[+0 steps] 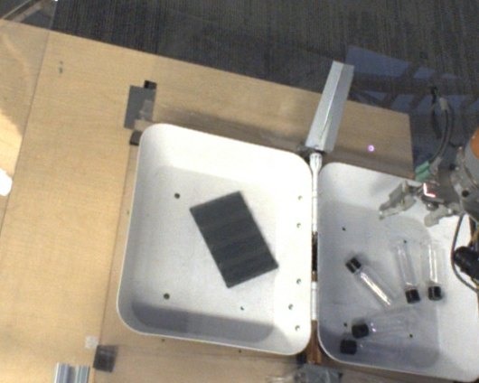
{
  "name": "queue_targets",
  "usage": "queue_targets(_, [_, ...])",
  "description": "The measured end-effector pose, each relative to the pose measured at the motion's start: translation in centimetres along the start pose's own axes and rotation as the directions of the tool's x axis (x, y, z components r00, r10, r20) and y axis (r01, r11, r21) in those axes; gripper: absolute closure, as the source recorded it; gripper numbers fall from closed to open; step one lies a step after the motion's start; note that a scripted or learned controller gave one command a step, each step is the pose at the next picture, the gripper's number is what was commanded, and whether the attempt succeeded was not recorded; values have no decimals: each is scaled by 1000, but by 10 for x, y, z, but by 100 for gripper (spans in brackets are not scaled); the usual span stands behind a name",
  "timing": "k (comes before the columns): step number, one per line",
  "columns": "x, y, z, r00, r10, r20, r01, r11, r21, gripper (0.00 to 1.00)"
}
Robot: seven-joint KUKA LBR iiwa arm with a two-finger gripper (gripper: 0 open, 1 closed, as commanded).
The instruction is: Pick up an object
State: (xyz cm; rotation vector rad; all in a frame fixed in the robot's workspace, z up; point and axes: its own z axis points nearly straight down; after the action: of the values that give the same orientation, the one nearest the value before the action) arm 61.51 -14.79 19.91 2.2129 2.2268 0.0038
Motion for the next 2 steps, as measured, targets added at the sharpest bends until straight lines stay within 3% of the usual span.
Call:
queue_targets(1, [22, -21, 105, 999, -54, 1, 54, 999, -3, 0])
queue_targets(2, [23, -18, 94, 998, -56, 1, 56, 998, -10, 100])
